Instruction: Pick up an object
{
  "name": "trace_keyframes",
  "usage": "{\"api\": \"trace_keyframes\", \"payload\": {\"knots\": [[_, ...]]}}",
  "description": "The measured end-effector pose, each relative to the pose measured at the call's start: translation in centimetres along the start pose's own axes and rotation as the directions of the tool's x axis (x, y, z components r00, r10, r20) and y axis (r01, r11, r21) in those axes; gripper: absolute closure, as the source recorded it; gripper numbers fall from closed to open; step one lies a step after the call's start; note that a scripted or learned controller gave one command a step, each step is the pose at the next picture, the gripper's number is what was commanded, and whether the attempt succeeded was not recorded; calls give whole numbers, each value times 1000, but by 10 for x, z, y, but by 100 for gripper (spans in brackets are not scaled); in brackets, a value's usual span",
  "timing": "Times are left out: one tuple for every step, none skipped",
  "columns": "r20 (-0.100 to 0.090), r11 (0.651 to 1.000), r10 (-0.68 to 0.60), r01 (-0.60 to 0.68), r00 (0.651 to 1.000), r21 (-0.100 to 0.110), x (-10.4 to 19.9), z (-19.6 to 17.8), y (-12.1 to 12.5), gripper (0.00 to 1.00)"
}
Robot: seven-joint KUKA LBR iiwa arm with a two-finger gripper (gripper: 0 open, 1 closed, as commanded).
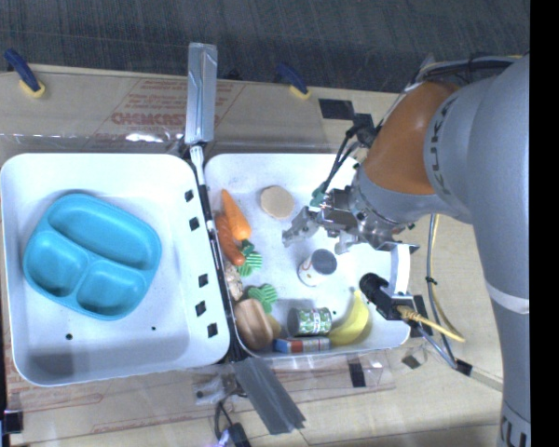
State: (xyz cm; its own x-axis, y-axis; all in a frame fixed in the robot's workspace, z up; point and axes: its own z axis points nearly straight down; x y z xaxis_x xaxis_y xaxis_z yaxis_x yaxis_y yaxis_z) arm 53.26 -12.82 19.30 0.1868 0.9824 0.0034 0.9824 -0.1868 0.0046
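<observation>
arm (447, 147) enters from 3 o'clock, gripper (319, 236) low over the right bin (261, 170); jaws look apart with nothing between them. small dark round object (324, 263) just at 6 o'clock of the gripper, not held. in same bin: tan disc (278, 202) at 10 o'clock of the gripper, carrots (231, 223) along the 9 o'clock wall, banana (354, 320) and green can (310, 321) at 6 o'clock edge, brown piece (252, 322) beside can. left bin (37, 361) holds blue divided tray (91, 254). both bins on counter (102, 101).
</observation>
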Motion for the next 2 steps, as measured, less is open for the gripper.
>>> {"api": "trace_keyframes", "payload": {"knots": [[7, 990, 143, -143, 990, 5, -41, 99, -34, 0], [3, 998, 70, -70, 998, 6, -40, 101, 3, 0]]}}
